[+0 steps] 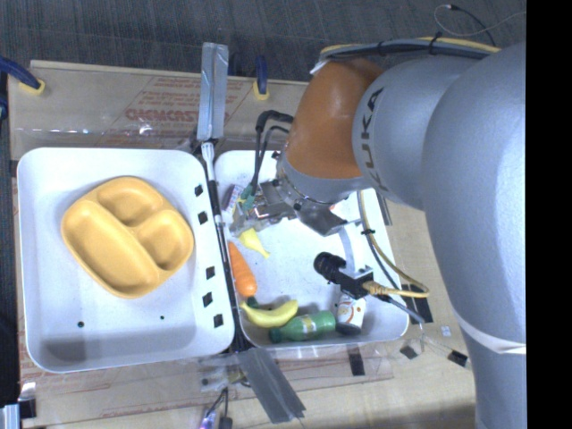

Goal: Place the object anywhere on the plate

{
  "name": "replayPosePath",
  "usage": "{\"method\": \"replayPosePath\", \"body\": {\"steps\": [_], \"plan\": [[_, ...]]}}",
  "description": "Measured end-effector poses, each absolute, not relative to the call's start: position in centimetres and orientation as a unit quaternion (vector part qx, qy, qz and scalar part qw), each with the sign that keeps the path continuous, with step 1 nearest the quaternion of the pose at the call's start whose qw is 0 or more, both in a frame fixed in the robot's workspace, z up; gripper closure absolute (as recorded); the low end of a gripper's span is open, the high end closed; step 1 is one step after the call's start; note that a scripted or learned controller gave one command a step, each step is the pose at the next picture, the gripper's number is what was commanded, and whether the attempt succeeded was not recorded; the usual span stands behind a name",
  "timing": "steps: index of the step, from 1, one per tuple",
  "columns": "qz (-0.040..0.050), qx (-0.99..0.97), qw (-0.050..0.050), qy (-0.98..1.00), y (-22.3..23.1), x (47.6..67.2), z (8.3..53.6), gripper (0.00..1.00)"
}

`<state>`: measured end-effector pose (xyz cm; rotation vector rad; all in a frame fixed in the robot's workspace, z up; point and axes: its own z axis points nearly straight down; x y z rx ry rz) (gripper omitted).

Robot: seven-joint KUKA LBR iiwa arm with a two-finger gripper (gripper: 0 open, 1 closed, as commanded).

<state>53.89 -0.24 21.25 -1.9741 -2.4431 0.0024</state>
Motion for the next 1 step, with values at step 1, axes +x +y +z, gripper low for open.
{"method": "replayPosePath", "body": {"steps": [1], "plan": [[0.0008,-0.59,0.001,-0.807,7.0,55.66,26.48,1.0]]}}
